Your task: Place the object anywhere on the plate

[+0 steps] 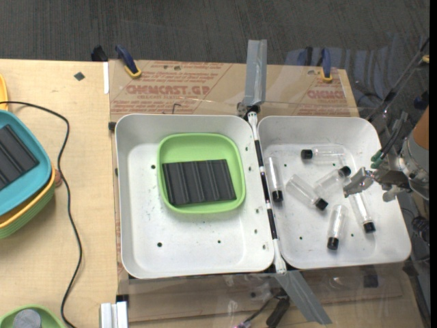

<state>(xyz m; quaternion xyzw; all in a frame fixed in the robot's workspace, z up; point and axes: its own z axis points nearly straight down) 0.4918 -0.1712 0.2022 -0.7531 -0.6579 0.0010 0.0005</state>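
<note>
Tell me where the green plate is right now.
The green plate sits in the left bin, toward its back, holding a dark ridged block; the tubes lie in the right bin.

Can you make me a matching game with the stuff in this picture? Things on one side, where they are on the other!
Things:
1. green plate
2. clear tubes
3. hand
4. blue clamp

Places:
A. lying in the right bin
B. over the right bin's right side
C. in the left bin
D. on the cardboard behind the bins

Pairs: 1-C, 2-A, 3-B, 4-D
</note>
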